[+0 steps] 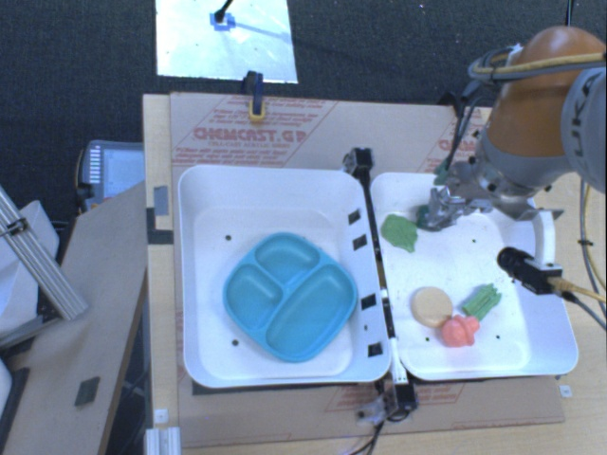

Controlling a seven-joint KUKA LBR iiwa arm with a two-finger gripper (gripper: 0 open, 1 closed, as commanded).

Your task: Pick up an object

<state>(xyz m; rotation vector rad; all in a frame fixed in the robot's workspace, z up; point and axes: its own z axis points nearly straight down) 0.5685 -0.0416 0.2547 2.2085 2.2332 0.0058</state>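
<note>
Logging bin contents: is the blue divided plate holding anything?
Empty. The blue divided plate lies flat in the left bin, all three compartments bare.

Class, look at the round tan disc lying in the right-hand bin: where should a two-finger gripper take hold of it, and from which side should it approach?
Probably from straight above, closing across the rim of the round tan disc. It lies flat on the right white bin, so its edges are the only graspable faces. Set the fingers upper-left and lower-right across it, keeping clear of the pink lumpy toy close by its lower right.
</note>
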